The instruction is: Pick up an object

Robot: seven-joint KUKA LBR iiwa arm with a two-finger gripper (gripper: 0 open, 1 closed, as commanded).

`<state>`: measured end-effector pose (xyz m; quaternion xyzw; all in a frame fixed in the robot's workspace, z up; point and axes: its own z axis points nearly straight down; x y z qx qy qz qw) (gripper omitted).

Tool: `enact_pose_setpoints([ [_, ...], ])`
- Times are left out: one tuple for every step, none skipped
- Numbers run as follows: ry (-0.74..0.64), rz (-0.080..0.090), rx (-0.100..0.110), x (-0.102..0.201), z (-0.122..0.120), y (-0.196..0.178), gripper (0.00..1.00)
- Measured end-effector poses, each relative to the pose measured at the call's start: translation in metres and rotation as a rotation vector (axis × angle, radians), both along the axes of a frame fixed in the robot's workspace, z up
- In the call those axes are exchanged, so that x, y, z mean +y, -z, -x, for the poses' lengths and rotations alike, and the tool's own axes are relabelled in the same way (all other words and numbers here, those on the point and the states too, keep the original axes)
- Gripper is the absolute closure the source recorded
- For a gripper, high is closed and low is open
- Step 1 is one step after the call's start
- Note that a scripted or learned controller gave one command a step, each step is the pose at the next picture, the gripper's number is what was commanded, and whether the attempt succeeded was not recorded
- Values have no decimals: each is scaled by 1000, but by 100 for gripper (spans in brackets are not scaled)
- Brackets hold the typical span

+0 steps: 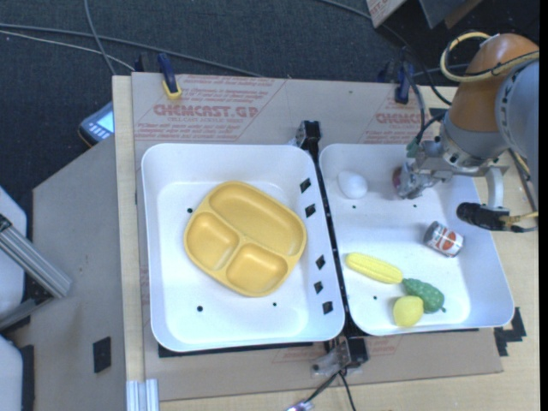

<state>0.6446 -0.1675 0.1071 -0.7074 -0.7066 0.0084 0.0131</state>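
pincer (411, 181) low over rt bin (479, 311) far end, grip state can't tell, beside white egg (352, 183); can (443, 239), corn (373, 268), lemon (408, 311), green veg (425, 294) lie nearer; yellow tray (245, 238) in lt bin (163, 255).

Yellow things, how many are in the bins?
3. The yellow tray lies in the left bin. The yellow corn and the yellow lemon lie in the right bin, toward its front.
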Motion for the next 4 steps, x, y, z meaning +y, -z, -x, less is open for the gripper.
enact_pose_setpoints([
  [-1,8,-37,-5,-7,-62,100],
  [-2,9,-37,-5,-9,-116,100],
  [-7,4,-27,51,0,-121,100],
  [-7,4,-26,102,8,-120,100],
])
